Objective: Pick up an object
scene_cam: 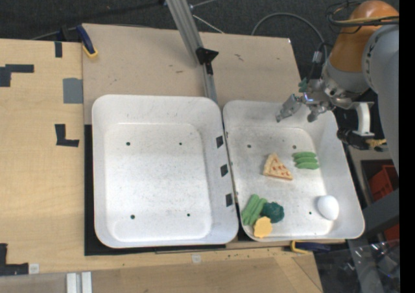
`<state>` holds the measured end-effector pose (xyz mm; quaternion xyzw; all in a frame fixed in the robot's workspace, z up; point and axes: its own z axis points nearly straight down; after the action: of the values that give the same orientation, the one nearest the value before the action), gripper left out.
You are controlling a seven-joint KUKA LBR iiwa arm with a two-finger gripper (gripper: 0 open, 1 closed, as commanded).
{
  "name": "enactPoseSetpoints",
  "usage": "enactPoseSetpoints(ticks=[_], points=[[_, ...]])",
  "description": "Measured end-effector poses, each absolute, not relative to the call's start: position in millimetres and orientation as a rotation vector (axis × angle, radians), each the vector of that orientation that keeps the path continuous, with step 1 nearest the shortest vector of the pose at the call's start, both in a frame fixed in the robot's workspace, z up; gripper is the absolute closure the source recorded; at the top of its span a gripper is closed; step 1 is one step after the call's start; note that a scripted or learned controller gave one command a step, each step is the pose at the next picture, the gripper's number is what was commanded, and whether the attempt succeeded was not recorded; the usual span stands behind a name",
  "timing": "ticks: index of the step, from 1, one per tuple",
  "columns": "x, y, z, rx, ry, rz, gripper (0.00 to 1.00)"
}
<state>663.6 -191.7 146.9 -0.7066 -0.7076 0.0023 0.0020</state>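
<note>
The left bin (155,168) sits at about nine o'clock from the middle of the bench, its white floor speckled with small dark marks. Touching it along one side, the right bin (249,123) lies toward three o'clock and holds every loose object. At its six o'clock edge a green pod bundle (253,209) rests against a dark green lump (273,211), with a yellow piece (262,227) just below them. Near the bin's centre lies an orange pizza wedge (277,168), and just beside it at two o'clock a pair of green pea pods (305,160). A white egg (327,207) sits at the bin's five o'clock corner. The gripper (300,109) hovers over the bin's one o'clock corner, its two fingers spread apart with nothing between them, well apart from all the objects
</note>
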Motion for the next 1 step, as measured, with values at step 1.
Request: enactPoseSetpoints(ticks=[1], points=[[662.1,-190.4,92.3,-2.216,-2.221,0.008,0.0]])
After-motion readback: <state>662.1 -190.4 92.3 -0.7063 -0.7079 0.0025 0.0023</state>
